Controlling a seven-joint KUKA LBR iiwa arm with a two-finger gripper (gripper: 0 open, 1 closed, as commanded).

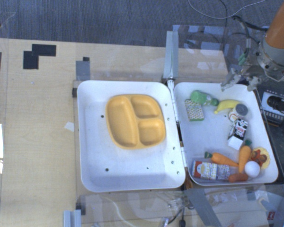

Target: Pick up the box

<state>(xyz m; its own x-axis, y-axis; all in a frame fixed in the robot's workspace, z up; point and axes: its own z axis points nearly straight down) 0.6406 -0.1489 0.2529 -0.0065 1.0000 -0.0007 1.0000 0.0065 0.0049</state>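
The tool (240, 82) hangs over the top right corner of the right bin (270, 141), fingers spread and nothing between them. The box (211, 170) lies flat at the near edge of that bin, a red and white carton, well apart from the tool, so the approach has not really begun.

There is crowding to mind. A carrot (223, 159) lies just beside the box's upper edge, an egg (252, 168) sits off its right end, and another orange piece rests near that same end.

My read: the arm needs to cross the bin toward the near edge, stop above the middle of the box, and turn the fingers to straddle its short width. Coming straight down looks best, since a slanted descent could nudge the carrot or roll the egg. The bin wall runs close along the box's near side, so one finger has little room there.

The left bin (92, 174) carries a yellow tray (123, 126) and plays no part.
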